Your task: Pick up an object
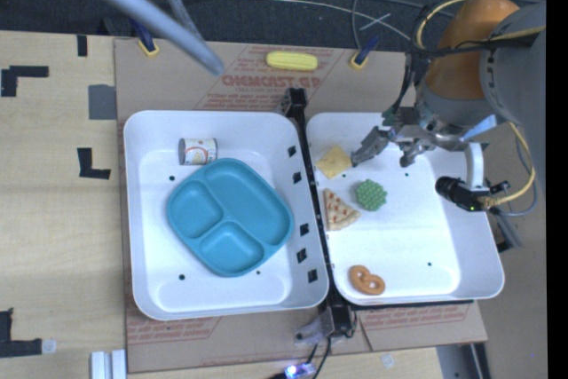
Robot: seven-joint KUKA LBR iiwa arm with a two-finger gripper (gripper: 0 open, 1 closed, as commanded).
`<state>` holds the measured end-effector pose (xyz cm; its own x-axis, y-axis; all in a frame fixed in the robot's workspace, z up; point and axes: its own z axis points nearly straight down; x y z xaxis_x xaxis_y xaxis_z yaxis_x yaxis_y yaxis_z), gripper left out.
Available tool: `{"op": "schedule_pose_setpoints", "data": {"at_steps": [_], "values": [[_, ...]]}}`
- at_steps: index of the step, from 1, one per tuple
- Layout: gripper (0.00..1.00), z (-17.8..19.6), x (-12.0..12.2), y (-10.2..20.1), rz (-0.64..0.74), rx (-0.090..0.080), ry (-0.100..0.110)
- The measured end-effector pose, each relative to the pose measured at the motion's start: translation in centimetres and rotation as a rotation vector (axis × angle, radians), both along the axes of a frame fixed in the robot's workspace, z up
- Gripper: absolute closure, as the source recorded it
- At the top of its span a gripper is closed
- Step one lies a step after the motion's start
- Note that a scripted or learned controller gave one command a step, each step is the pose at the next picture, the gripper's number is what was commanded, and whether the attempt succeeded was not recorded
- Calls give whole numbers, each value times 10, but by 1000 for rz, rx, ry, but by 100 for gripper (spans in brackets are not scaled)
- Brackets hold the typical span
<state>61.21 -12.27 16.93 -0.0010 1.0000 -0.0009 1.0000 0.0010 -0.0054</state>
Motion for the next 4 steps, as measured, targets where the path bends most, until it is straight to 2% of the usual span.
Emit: {"op": "schedule_pose_setpoints", "data": {"at_steps": [1, 2, 3, 4], "values": [[0, -47, 6, -1, 0, 0, -1], [100, -34, 7, 0, 2, 0, -3], [100, 29, 7, -1, 0, 0, -8], [100, 30, 7, -1, 0, 1, -5]]}}
